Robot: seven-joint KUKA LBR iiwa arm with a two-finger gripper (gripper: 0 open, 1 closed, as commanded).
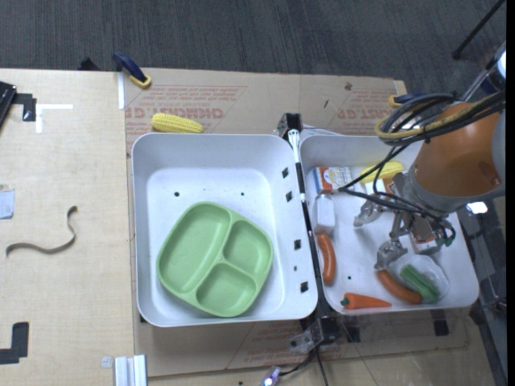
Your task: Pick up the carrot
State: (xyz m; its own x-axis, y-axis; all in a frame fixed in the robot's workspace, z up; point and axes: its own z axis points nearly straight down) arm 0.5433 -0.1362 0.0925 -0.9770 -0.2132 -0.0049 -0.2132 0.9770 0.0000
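I see the small orange plastic toy carrot [367, 301] with a green stem lying flat at the near edge of the right white bin [354, 264]. My metal two-finger gripper [385, 233] hangs open and empty, just beyond it. I judge the carrot light, stiff, slippery; grip its thicker middle, across the width.

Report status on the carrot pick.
Gripper low in right bin, nothing seen in it. Carrot lying at bin's near edge, untouched. Hot dog and orange sausage close by.
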